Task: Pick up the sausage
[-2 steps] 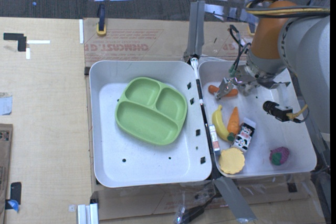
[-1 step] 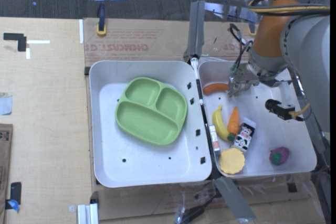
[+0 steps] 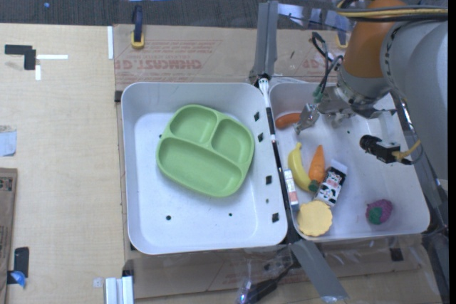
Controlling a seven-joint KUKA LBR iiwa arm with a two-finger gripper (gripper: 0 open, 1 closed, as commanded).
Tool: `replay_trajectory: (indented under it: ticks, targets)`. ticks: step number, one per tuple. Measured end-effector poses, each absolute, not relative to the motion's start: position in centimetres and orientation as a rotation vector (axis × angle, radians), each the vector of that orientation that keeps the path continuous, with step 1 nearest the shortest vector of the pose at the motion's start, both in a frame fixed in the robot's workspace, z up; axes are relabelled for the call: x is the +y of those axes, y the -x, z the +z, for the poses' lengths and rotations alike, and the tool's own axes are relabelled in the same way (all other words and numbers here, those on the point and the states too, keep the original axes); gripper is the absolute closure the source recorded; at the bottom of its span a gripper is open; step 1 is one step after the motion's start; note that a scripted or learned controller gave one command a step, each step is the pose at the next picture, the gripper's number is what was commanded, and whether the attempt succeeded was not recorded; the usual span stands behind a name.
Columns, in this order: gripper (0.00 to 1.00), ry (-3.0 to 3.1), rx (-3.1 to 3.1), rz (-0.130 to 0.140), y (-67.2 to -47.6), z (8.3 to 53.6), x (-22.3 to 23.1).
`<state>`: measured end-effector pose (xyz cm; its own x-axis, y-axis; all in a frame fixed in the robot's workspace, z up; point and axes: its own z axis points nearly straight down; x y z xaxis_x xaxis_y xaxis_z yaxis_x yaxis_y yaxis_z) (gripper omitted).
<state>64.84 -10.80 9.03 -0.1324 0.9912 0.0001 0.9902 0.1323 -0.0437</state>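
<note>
While our tool [image 3: 308, 119] hangs just beside the sausage [image 3: 288, 119] at the right bin's [image 3: 413, 224] far left corner, we judge the grasp not yet made; we cannot tell how the tool is set.

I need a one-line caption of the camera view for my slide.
KUKA arm's gripper hovers beside the sausage in the right bin; green plate in the left bin.
</note>
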Motion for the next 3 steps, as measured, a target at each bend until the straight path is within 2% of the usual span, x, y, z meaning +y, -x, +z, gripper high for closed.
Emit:
replay_trajectory:
  ticks: [1, 2, 3]
  targets:
    - [0.00, 2.385, -2.021, 0.024, -65.41, 8.57, -9.99]
    - [1.00, 2.382, -2.022, 0.036, -65.29, 9.23, -10.15]
    - [0.00, 2.382, -2.022, 0.037, -65.29, 9.22, -10.13]
